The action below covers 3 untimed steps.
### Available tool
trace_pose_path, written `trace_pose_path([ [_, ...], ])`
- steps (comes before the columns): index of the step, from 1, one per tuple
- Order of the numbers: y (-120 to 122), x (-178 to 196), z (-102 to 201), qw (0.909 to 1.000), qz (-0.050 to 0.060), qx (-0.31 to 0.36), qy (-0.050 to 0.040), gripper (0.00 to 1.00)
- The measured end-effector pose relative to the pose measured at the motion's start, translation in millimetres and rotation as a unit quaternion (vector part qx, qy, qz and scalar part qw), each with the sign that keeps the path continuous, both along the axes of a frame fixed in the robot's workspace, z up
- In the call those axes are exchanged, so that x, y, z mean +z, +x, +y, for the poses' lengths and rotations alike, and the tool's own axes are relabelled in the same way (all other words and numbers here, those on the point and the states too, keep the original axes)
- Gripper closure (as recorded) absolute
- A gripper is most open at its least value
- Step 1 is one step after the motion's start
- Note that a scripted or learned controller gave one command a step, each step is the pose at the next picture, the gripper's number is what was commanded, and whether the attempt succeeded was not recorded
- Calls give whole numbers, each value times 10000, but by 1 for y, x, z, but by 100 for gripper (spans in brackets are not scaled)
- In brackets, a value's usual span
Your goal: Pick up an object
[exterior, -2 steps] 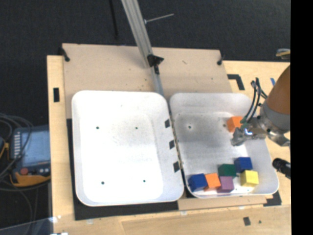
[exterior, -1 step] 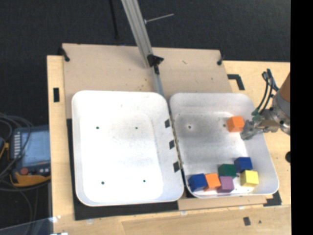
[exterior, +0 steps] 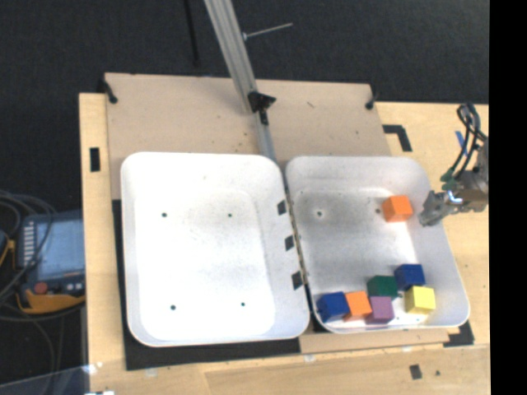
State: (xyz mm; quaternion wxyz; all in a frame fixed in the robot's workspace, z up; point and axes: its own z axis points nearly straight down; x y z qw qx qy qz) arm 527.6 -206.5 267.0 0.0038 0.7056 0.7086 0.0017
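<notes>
The gripper (exterior: 435, 208) is hovering at the right rim of the right bin (exterior: 346, 179), up toward that bin's far right corner, and whether it is parted or closed I cannot tell from this angle; nothing is showing in its grasp. By my read this is the approach step, with no pick made yet.

Just beside it, a little inside the rim, the orange cube (exterior: 397, 208) is sitting alone on the bin floor, apart from the gripper and clear of everything else. That looks like the easiest target: the next move is calling for a short shift inward over the cube, a straight descent, and a squeeze across 2 flat faces.

Further out, along the near edge of the same bin, 6 more blocks are crowding together: a dark blue cube (exterior: 409, 275) and a green block (exterior: 382, 285) behind, then a yellow cube (exterior: 420, 299), a purple cube (exterior: 380, 308), a smaller orange cube (exterior: 358, 304) and a blue cube (exterior: 333, 305) toward the near left corner. Several are touching, so I would judge them harder to grasp cleanly.

All look like hard, matte, square-edged blocks. The bins are shallow white trays with rounded corners, their floors scuffed grey. The left bin (exterior: 140, 245) is lying alongside, both resting on a pale wooden counter (exterior: 189, 109), with a slim metal rail (exterior: 230, 44) slanting in from the far edge.
</notes>
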Motion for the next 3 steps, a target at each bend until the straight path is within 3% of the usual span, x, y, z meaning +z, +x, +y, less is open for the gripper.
trace_pose_path([
  [2,5,-18,117,10000,34,15,15,100],
  [3,13,-26,161,10000,49,9,19,100],
])
